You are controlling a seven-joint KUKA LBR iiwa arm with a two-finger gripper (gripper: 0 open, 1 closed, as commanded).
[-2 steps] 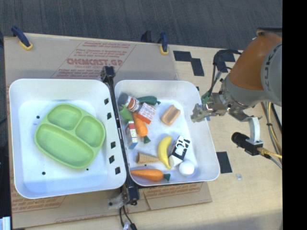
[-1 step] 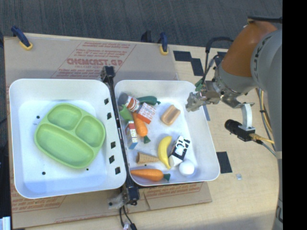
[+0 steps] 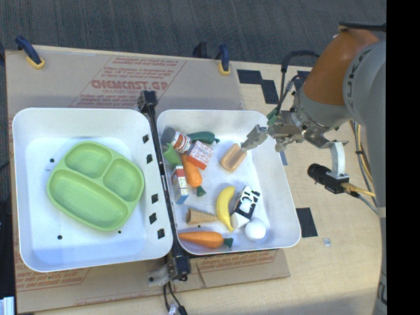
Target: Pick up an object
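The gripper (image 3: 252, 138) hangs over the right bin's (image 3: 283, 176) upper right part, jaw state impossible to tell. The tan bread piece (image 3: 231, 157) lies just below-left of it, its long axis slanting toward the gripper.

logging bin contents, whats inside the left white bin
The left white bin holds one light green plastic divided plate with three compartments, lying flat near the middle. Small dark dots mark the bin floor around it. Whatever lies beneath the plate is covered.
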